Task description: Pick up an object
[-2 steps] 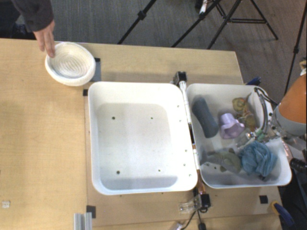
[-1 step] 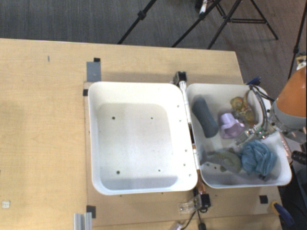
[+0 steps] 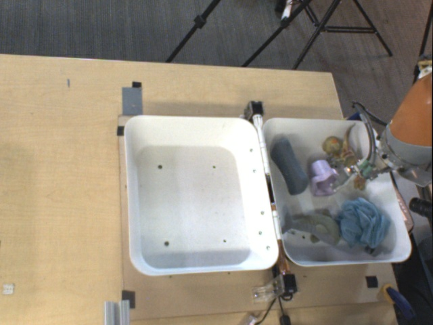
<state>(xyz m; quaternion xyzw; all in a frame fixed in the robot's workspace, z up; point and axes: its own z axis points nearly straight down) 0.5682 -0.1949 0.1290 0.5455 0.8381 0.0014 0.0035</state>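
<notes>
The right bin (image 3: 338, 257) holds several objects. A dark grey-blue cylinder (image 3: 289, 164) lies at its left side. A small purple cup-like piece (image 3: 323, 177) sits in the middle, and a tan rounded object (image 3: 333, 145) lies at the back. A crumpled blue cloth (image 3: 364, 223) fills the front right, with a flat grey-green piece (image 3: 318, 227) to its left. My gripper (image 3: 356, 171) reaches in from the right, low over the bin, just right of the purple piece and above the blue cloth. Nothing visibly hangs from it.
The left bin (image 3: 189, 120) stands beside the right one, and their rims meet at a clamp (image 3: 255, 108). The arm's orange band (image 3: 414, 117) hangs over the right bin's far right edge. Tripod legs (image 3: 325, 12) stand on the floor beyond the bench.
</notes>
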